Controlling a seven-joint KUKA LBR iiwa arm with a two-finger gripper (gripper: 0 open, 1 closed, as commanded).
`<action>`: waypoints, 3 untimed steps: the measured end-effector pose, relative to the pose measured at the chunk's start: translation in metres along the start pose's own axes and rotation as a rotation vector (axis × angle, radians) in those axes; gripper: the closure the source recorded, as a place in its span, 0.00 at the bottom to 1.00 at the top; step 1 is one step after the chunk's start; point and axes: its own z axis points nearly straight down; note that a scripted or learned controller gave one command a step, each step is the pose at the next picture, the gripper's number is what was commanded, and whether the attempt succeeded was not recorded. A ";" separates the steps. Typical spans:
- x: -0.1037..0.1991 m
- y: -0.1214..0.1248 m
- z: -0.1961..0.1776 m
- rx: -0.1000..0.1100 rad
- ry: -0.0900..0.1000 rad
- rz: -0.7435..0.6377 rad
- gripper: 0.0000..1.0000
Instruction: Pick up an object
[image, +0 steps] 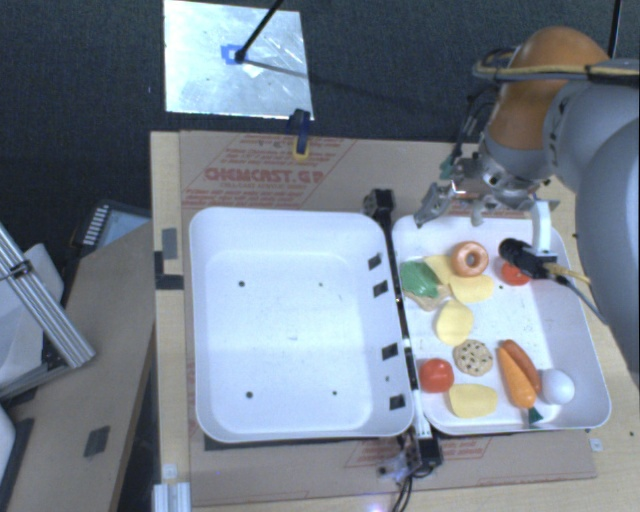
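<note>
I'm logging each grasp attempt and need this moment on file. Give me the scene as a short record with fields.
arm: reaches in from the right, over the far edge of the right bin
gripper: above the right bin's far left corner, nothing seen between its fingers
right bin contents: doughnut, cookie, carrot, tomato, white egg, green piece, several yellow pieces
left bin: white, beside the right bin
under the bins: cardboard sheet
</note>
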 end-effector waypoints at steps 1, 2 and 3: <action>0.050 -0.003 -0.069 0.008 0.003 0.001 0.00; 0.141 -0.003 -0.050 0.014 0.003 -0.001 0.00; 0.206 -0.023 -0.117 0.010 0.005 -0.001 0.00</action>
